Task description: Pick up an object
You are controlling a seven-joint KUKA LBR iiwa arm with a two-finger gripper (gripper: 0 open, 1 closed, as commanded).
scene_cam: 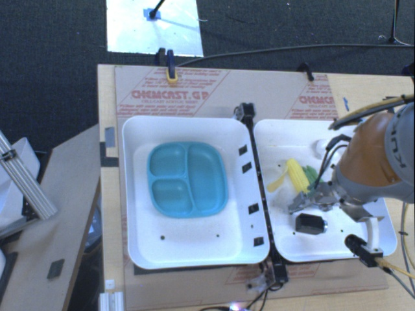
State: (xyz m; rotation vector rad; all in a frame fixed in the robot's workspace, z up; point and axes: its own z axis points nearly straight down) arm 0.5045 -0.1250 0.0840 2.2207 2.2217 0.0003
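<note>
In right bin (389, 235), gripper (299, 204) hovered low beside corn cob (297, 175), above black block (310, 223); finger state could not be told. Likely approach step of pick; next move needed descent onto 1 object, then closing.
</note>
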